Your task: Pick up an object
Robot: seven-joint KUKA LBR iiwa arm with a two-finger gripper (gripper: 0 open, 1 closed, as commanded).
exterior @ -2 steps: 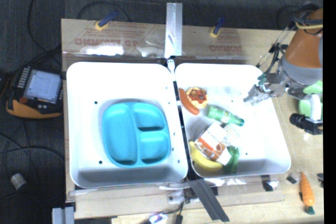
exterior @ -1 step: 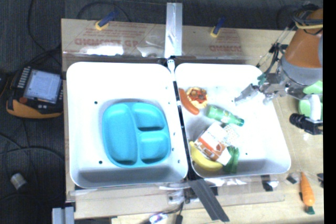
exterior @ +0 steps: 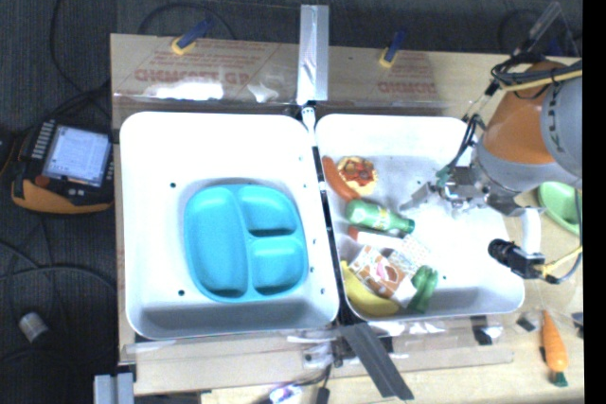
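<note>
The right bin [exterior: 473, 274] holds a small pile along its left side. At the top lies an orange and red toy food piece [exterior: 352, 173], below it a green bottle [exterior: 380, 219] on its side. Nearer the front are a yellow banana [exterior: 367, 300], a white and red packet [exterior: 383, 268] on top of it, and a dark green piece [exterior: 424, 285]. My gripper [exterior: 428, 193] hangs low over the bin's middle, just right of the green bottle and apart from it. Nothing shows in its grasp.
The left bin [exterior: 151, 156] holds a blue divided tray [exterior: 246, 239]. Outside the right bin, a green object [exterior: 564, 203] and an orange carrot-like piece [exterior: 553, 351] sit on the bench. A small screen device [exterior: 72, 162] lies on the floor at the left.
</note>
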